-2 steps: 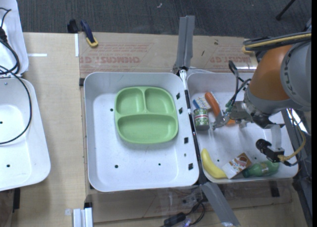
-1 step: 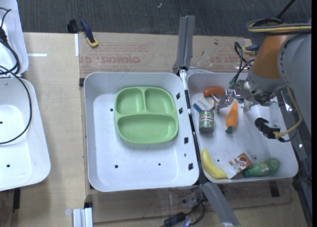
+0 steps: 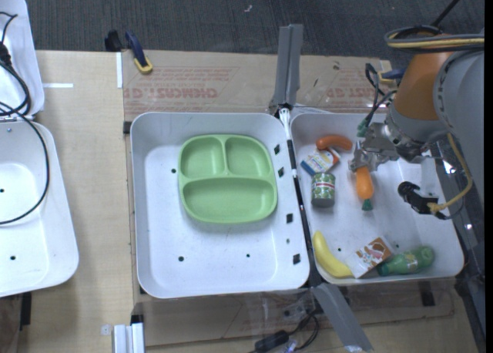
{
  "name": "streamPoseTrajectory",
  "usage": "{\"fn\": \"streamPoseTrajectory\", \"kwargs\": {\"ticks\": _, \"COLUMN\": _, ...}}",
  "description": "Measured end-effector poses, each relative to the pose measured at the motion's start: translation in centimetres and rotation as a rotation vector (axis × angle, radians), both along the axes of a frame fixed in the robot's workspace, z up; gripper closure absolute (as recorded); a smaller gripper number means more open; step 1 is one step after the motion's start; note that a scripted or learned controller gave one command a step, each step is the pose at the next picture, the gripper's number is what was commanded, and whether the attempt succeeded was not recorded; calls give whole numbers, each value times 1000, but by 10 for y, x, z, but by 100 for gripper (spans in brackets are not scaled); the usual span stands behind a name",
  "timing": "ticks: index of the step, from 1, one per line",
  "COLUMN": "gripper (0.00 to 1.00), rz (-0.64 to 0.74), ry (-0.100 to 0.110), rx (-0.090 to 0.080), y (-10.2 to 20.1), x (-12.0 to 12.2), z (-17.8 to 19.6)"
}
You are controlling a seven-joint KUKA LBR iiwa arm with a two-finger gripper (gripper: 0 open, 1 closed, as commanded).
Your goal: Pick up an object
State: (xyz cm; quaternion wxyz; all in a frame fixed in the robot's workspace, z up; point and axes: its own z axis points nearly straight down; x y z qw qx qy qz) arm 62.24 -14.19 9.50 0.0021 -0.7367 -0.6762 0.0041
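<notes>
Wooden bench (image 3: 85,85) bears 2 white bins (image 3: 154,267).

Smooth plastic things in shiny white bins

The green divided plate (image 3: 228,179) looks like smooth, matt plastic. Both white bins (image 3: 150,213) look like hard, slightly shiny plastic. The banana (image 3: 331,256) and carrot (image 3: 363,186) look like smooth toy plastic. The green bottle (image 3: 406,261) is glossy. The bench (image 3: 85,101) looks like pale wood, with brown cardboard (image 3: 208,88) along its far edge.

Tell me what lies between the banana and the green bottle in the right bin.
In the camera view, a small printed packet lies between the banana and the green bottle, tilted, its right end against the bottle.
</notes>
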Motion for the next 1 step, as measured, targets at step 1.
{"fn": "streamPoseTrajectory", "kwargs": {"ticks": 1, "gripper": 100, "rz": 41, "ry": -4, "rx": 2, "y": 70, "x": -10, "z": 94}}
